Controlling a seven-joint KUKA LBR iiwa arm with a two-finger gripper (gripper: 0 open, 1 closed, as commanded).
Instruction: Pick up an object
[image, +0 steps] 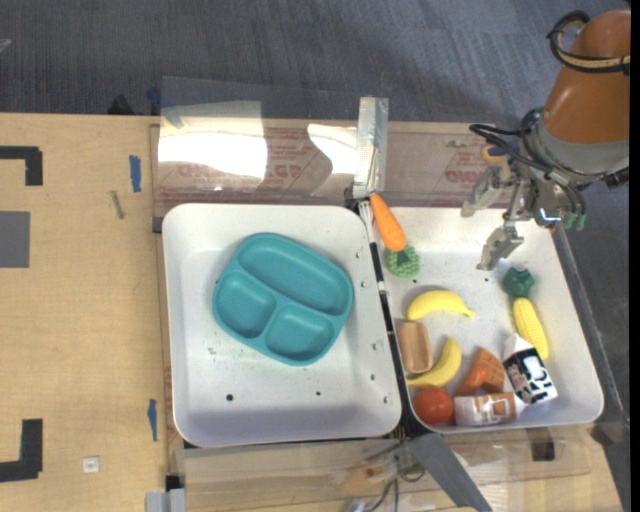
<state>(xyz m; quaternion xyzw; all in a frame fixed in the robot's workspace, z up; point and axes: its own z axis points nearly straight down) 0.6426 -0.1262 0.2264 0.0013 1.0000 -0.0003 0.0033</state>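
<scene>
The right bin (575, 300) holds several toy foods. A carrot (388, 224) with a green top leans on the divider. Below it lie a banana (440, 303), a second banana (446, 362) and a bun (415, 346). A yellow corn cob (529, 326) with a green stem lies at the right. Along the front edge are an orange wedge (485, 370), a red tomato (433, 404), a small labelled bottle (487, 408) and a black-and-white carton (529, 378). My gripper (490, 222) hangs open over the bin's bare back part, above and left of the corn, with nothing between its fingers.
The left bin (190, 250) carries a teal divided plate (285, 297). A clear plastic wall (260, 155) stands behind both bins, with a metal post (372, 130) at the divider. A wooden benchtop (70, 300) extends to the left.
</scene>
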